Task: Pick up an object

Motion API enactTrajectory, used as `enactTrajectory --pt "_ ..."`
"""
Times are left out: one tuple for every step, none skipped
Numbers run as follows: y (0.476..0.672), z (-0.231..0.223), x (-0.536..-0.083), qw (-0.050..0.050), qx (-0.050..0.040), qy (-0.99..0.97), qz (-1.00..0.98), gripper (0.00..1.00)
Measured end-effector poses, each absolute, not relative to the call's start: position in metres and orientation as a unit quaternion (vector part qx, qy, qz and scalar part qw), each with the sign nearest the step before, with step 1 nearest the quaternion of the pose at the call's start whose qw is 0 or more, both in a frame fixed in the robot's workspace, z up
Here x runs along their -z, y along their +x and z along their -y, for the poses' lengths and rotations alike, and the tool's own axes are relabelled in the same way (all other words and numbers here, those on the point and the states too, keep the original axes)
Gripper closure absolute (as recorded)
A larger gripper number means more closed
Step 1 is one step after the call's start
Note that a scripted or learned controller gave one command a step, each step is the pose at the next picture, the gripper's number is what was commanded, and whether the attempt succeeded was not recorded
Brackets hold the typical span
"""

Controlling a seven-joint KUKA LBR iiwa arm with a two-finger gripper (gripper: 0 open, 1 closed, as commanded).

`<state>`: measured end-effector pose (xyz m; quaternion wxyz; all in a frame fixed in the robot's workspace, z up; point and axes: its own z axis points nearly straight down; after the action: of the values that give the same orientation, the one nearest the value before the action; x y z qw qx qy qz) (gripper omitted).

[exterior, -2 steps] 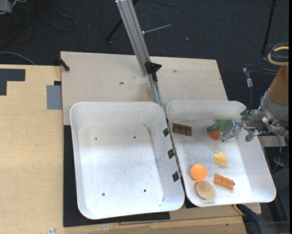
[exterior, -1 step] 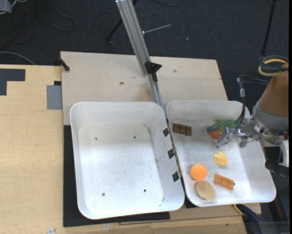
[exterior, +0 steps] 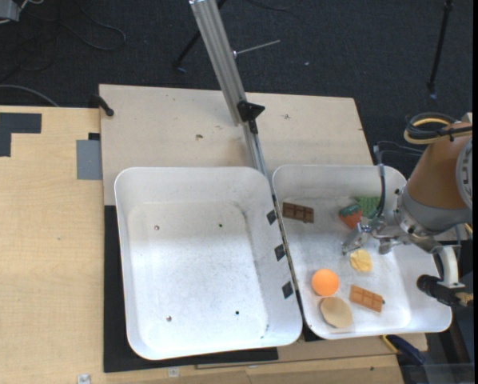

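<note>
A: The gripper (exterior: 365,238) hangs over the right bin (exterior: 335,184), near its right wall and roughly midway between the far and near rims. Just under it lies a pale yellow lump (exterior: 360,262), the nearest candidate for a pick.

B: Open or shut?

A: Cannot tell; the metal parts blur together at this slant. Nothing is visibly held.

B: How would the yellow lump handle?

A: Judging by its look, it is light and probably soft, with an uneven outline. A grip across its narrower width should do. It may squash or slip a little, but it seems unlikely to break.

B: What else is in that bin?

A: A brown bar (exterior: 297,212) by the left wall toward the far rim. A red and green piece (exterior: 359,210) beyond the gripper toward the far right corner. An orange ball (exterior: 325,282) toward the near left; round and smooth, so it is likely to roll out of a poor pinch. A tan block (exterior: 366,298) near the front rim; flat and stiff-looking, best taken across its short sides. A beige oval thing (exterior: 336,313) touching or nearly touching the front rim; low and rounded, so hard to get under.

B: And the left bin (exterior: 135,214)?

A: White floor with a few dark specks, and small black clips on the wall it shares with the right bin.
</note>
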<state>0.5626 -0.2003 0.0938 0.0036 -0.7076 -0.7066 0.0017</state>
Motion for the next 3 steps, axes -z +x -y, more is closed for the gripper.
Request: enactTrajectory --pt "0.563 0.202 -0.107 0.002 -0.0010 -0.710 0.705 1.00" --pt "0.561 0.201 -0.170 -0.002 0.0009 -0.708 0.707 1.00" --pt "0.560 0.200 -0.233 -0.002 0.0012 -0.707 0.708 1.00"
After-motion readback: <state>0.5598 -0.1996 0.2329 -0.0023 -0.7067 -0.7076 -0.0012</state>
